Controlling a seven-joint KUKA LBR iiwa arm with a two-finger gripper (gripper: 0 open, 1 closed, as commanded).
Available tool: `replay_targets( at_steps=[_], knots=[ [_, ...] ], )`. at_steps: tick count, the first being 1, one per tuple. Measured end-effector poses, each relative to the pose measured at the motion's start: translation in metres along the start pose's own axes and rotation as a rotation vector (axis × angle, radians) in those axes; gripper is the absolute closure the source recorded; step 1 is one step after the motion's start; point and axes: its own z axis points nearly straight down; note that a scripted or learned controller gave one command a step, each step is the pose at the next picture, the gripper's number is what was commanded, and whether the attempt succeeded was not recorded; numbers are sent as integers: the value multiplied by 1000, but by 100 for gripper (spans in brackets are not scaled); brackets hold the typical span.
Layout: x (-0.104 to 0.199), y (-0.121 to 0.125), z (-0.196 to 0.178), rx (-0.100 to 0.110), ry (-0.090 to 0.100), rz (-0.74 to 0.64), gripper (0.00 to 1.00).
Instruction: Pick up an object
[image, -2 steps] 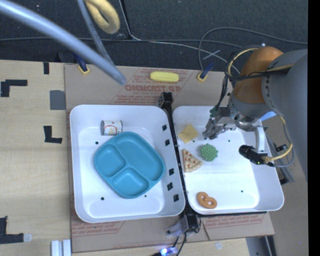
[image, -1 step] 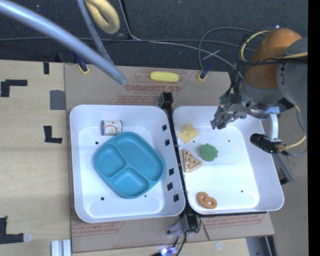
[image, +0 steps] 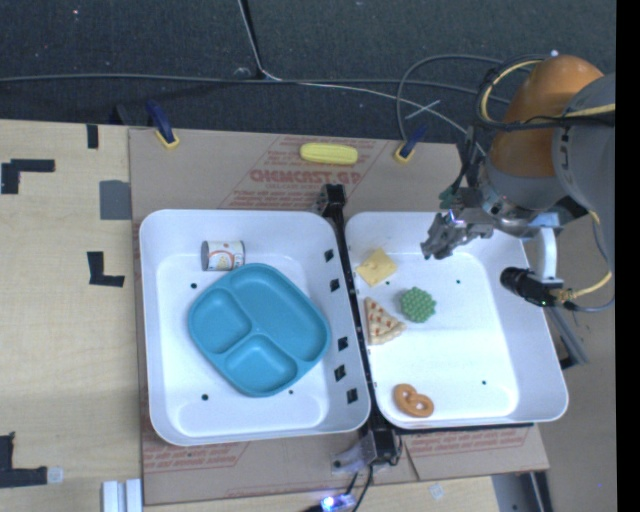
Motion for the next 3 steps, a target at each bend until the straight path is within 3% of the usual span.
replay_targets(
  at_steps=[1,3],
  knots=[
    [54,-10,-9,0,1,-5,100],
    [165,-5,-2,1,0,-4,100]
  ],
)
